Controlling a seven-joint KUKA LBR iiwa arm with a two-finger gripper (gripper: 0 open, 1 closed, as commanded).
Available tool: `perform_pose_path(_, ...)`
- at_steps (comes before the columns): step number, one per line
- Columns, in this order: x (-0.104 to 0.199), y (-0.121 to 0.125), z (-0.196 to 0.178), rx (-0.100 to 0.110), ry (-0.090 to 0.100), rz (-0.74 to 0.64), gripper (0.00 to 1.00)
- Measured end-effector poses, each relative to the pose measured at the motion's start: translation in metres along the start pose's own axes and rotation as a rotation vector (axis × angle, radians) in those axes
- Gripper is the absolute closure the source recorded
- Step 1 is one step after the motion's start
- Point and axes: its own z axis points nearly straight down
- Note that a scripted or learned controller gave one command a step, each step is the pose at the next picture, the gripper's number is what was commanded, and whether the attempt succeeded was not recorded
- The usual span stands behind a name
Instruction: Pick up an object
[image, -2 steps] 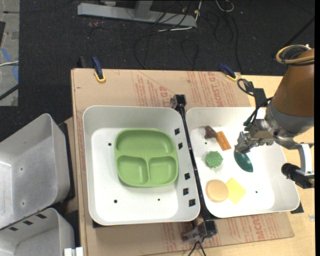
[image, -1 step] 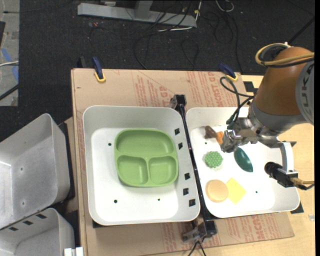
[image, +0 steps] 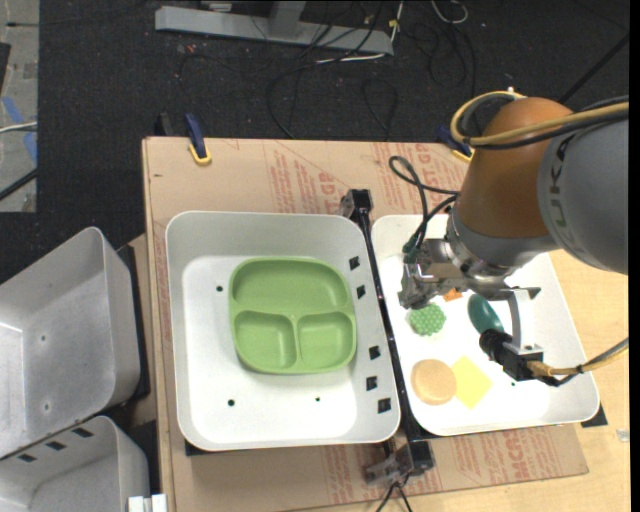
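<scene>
Even, fairly bright overhead light fills the scene, and the two white bins (image: 200, 300) come out close to washed out, with little surface detail. The orange band (image: 510, 170) on the arm carries a soft highlight on its upper curve. Shadows are faint and short, gathering under the arm over the right bin. The dark floor behind the worktop (image: 290, 165) stays dim. Focus is moderate; fine edges look slightly soft and grainy.
</scene>
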Motion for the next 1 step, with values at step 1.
perform_pose_path(1, 0.0541, 0.0040, 0.0115, 0.001, -0.001, 0.000, 1.00)
